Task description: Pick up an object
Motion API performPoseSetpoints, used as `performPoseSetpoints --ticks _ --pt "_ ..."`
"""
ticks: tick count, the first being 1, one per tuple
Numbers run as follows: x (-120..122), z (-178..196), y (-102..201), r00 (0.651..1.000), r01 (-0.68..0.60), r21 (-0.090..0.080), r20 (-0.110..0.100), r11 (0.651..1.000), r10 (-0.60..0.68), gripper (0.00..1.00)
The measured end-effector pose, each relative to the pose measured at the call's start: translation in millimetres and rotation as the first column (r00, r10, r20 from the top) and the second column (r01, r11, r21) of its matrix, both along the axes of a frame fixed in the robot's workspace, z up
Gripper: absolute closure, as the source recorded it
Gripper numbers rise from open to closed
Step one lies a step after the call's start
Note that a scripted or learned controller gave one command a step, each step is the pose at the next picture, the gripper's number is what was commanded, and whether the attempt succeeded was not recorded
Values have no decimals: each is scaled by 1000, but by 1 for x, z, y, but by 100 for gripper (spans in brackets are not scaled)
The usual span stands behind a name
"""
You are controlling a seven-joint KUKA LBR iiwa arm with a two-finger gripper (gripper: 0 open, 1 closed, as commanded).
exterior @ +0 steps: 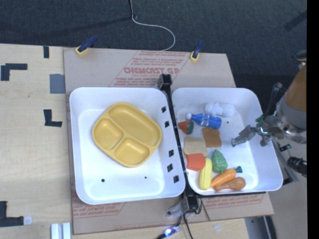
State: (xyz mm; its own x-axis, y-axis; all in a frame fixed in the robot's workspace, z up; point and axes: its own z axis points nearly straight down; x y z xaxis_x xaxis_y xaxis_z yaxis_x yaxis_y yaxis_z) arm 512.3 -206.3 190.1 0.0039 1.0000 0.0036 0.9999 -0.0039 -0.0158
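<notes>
Right bin (249, 96), gripper (239, 138) at its right side.
Fingers apart, holding nothing; bare white floor beneath; toy food cluster (212, 156) just left; bin rim close right.

Red printing runs across the cardboard sheet (149, 68) lying under the two bins. The largest line appears to read "CHEMCAST GP", with smaller red lines above and below it too small to read. More red print shows on the cardboard's front edge, also unreadable. The blue bottle's (205, 119) label cannot be read.
</notes>
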Motion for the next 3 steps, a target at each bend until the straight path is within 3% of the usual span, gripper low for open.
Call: performPoseSetpoints --ticks 1,3 --pt "3 8 1 1000 -5 -3 14 1000 5 0" --pt "-5 -86 9 1000 -2 -2 20 1000 2 0"
